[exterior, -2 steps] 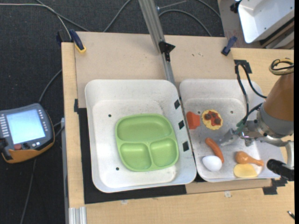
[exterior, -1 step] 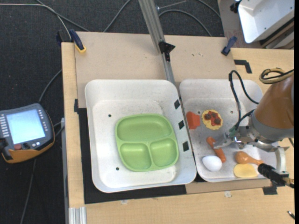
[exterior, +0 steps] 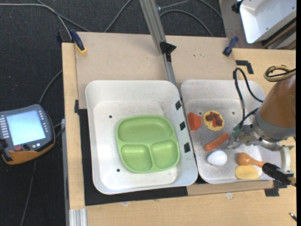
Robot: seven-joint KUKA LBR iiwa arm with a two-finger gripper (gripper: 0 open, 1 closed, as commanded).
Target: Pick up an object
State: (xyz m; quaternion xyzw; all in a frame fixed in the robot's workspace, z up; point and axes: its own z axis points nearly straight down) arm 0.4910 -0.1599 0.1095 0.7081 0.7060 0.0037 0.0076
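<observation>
Yellow piece [exterior: 248, 172] hugs right bin's [exterior: 207, 86] front edge beside egg [exterior: 217, 158].

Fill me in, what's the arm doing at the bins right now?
The grey KUKA arm with the orange band reaches in over the right white bin, which holds toy food: a small pizza round, an orange sausage, a white egg, a red-orange block. Nothing looks lifted yet. The left white bin holds a green divided plate.
</observation>
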